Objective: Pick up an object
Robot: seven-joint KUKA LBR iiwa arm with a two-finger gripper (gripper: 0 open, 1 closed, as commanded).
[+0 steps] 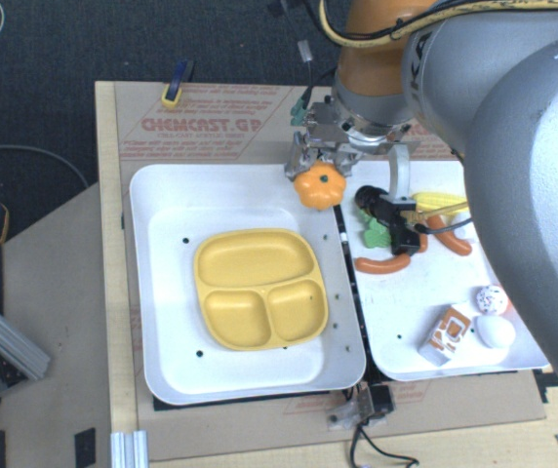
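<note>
Small orange pumpkin point(319, 187), round and glossy with a green stem on top, sits right beneath your hand point(316, 164) at the back right corner of the left white bin point(162, 291); you cannot tell its grip state.

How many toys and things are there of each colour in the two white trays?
Yellow: 2, the divided plate and the corn
Orange: 3, the pumpkin and two sausages
Green: 1, a toy
White: 3, egg, ball, small box
Total: 9
</note>
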